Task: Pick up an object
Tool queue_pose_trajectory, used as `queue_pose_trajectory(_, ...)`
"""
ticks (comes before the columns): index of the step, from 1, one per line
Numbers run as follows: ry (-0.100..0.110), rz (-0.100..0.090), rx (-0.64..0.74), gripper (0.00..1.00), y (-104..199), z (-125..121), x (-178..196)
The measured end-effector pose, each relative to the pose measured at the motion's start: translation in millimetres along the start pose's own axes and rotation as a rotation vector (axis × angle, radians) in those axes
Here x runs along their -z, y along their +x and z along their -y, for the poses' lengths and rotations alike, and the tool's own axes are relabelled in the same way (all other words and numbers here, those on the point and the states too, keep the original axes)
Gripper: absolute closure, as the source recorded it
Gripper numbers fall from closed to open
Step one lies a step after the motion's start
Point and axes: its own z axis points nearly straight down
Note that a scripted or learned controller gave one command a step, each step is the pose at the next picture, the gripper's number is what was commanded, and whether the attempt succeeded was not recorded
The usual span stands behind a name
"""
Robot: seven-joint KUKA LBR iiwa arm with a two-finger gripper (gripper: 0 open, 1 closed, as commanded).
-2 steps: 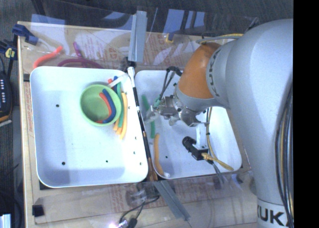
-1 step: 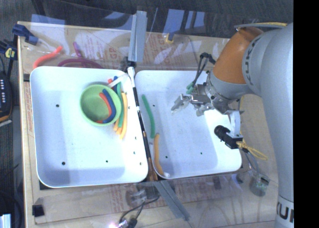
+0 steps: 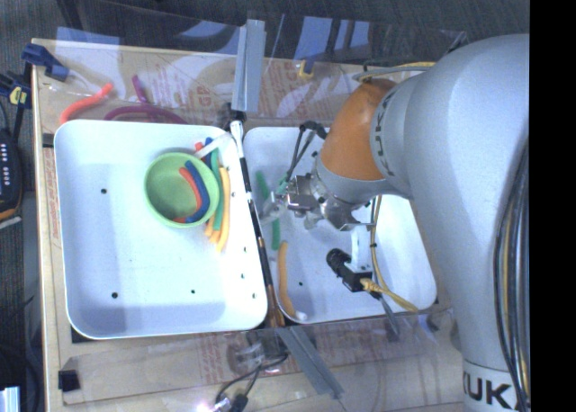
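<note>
My gripper is low in the left part of the right bin, under the grey arm with its orange band. A thin green stick lies just to its left by the bin wall. A short green piece lies right below the gripper, and an orange stick lies further toward the front. Whether anything is between the jaws is hidden by the gripper body.
The left bin holds a green bowl with a red and a blue curved piece inside, and orange and yellow sticks along its right side. The arm covers much of the right bin. Red tubing lies behind the left bin.
</note>
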Motion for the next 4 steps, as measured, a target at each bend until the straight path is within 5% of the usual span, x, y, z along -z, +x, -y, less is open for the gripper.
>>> queue_pose_trajectory(1,0.001,0.0,-0.158,0.0,-75,-20,56)
queue_pose_trajectory(2,0.001,-0.001,0.039,0.0,-7,8,-7)
queue_pose_trajectory(3,0.0,-0.001,0.008,0.0,-50,-35,34)
queue_pose_trajectory(4,-0.007,0.011,0.071,0.0,7,-22,-4)
